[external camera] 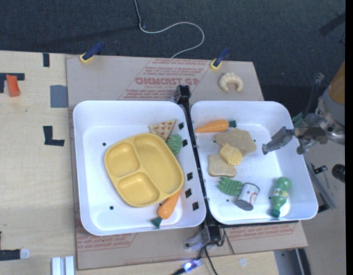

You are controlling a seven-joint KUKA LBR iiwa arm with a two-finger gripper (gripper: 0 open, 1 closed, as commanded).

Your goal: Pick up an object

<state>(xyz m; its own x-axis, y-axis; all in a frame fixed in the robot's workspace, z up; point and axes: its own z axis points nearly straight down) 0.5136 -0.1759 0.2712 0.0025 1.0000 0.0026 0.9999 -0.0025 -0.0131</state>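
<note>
My gripper (290,142) hangs over the right edge of the right bin (262,109), open with nothing between its fingers (276,140). In that bin lie an orange carrot (213,126), a tan bread slice (236,139), a yellow corn piece (230,153), a second bread slice (221,166), a green leafy piece (227,185), a small can (248,195) and a green bottle (280,195). The bottle is below the gripper and the bread slice is to its left.
The left bin (87,153) holds a yellow divided plate (143,169), a waffle wedge (163,129), a green piece (175,144) and a second carrot (167,207). A croissant (230,82) lies on the cardboard behind the right bin.
</note>
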